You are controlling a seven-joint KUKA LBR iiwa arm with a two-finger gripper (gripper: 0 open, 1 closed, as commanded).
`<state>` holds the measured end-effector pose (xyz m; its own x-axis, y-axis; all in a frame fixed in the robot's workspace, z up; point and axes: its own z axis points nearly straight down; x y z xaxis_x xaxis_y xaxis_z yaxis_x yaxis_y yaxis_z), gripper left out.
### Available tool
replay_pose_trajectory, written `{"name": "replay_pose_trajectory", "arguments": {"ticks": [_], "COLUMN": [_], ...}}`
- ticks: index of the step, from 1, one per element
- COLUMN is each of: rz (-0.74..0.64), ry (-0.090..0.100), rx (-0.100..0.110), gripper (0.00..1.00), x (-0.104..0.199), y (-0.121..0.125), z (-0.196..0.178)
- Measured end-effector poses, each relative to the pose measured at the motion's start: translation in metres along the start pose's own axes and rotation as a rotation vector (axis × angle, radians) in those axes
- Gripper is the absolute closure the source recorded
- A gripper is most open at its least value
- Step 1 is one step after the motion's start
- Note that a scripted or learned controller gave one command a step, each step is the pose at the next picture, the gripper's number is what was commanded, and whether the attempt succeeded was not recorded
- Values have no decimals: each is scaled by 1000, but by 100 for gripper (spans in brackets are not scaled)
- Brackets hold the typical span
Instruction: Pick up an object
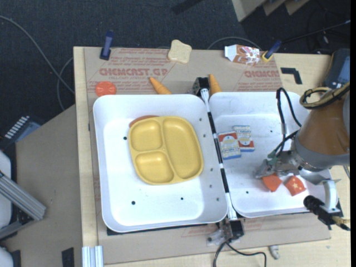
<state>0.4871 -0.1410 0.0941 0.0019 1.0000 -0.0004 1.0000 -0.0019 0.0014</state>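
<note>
2 white bins on cardboard-topped bench

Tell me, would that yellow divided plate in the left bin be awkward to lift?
Probably. The yellow plate looks like rigid plastic, so it should stay stiff, not flop. It is wide and lies flat on the left bin, so a narrow gripper would likely need its rim. Its smooth, glossy surface may be slippery. It won't roll or tip.

Bench with two white bins
</note>
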Motion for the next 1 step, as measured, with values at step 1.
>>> {"name": "replay_pose_trajectory", "arguments": {"ticks": [1], "rz": [-3], "ry": [1], "rx": [0], "gripper": [100], "x": [56], "y": [23], "z": [-91]}}
